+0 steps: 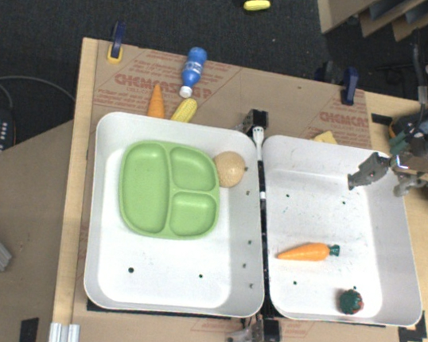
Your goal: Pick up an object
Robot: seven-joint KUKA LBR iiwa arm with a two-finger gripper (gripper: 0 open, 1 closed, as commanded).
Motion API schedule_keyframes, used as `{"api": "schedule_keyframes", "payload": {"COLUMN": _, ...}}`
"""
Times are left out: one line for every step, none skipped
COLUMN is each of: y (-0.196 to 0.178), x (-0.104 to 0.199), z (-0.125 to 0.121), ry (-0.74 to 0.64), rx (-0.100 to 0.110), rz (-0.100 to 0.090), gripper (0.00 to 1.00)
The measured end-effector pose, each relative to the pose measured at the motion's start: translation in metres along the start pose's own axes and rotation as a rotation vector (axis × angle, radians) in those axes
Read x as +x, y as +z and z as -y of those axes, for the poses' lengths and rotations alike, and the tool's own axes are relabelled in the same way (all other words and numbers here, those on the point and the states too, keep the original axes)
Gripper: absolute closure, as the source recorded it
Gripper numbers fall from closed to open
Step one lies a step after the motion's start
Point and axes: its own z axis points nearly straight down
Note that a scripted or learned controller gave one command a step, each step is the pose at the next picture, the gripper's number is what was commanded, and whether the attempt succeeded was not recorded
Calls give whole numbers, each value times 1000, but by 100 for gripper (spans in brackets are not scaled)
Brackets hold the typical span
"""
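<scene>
An orange toy carrot (307, 252) with a green top lies in the lower middle of the right bin (397, 235). A small dark green round object (351, 301) sits near that bin's front right corner. In the left bin (102, 213) a green divided plate (169, 190) lies flat, with a tan round ball (229, 168) touching its upper right edge. My gripper (380, 177) hovers over the right bin's far right part, well above and behind the carrot. It is open, with nothing between its fingers.
Behind the left bin on the cardboard lie a blue-and-white bottle (192, 71), a small orange carrot (156, 102) and a yellow corn piece (184, 109). A yellow scrap (326, 137) rests behind the right bin. Blue clamps (349, 84) hold the board's far edge.
</scene>
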Motion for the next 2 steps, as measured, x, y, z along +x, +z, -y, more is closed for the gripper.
{"api": "schedule_keyframes", "payload": {"y": 204, "x": 21, "z": 6, "ry": 0, "rx": 4, "rz": -2, "gripper": 0}}
{"api": "schedule_keyframes", "payload": {"y": 197, "x": -6, "z": 34, "ry": 3, "rx": 5, "rz": -2, "gripper": 0}}
